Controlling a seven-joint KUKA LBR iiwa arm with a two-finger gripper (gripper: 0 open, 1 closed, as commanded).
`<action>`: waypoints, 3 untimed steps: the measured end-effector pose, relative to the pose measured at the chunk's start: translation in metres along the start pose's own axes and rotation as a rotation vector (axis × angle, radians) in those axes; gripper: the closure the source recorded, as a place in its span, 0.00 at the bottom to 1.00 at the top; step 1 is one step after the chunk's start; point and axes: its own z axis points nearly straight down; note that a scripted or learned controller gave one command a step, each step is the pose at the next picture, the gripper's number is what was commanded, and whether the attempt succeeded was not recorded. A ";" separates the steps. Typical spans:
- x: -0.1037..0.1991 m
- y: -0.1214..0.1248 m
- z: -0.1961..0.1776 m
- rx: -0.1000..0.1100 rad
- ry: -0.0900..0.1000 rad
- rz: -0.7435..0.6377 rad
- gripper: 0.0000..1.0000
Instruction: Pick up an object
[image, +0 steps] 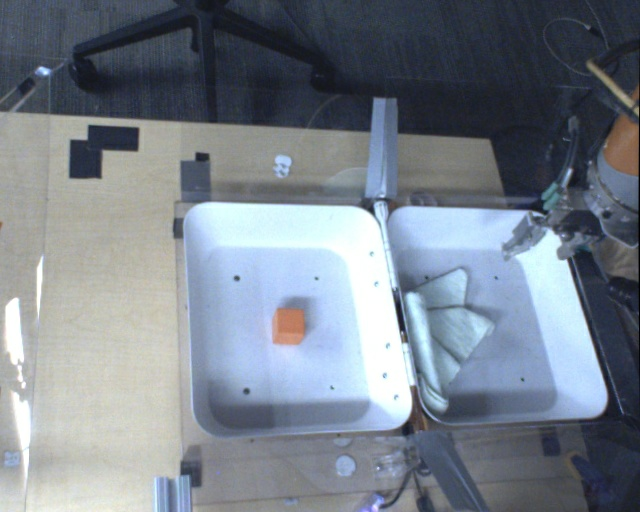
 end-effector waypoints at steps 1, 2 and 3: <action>-0.019 -0.015 0.165 -0.003 0.000 0.038 0.00; -0.018 -0.014 0.154 -0.007 0.000 0.036 1.00; -0.010 -0.006 0.075 -0.003 -0.001 0.026 1.00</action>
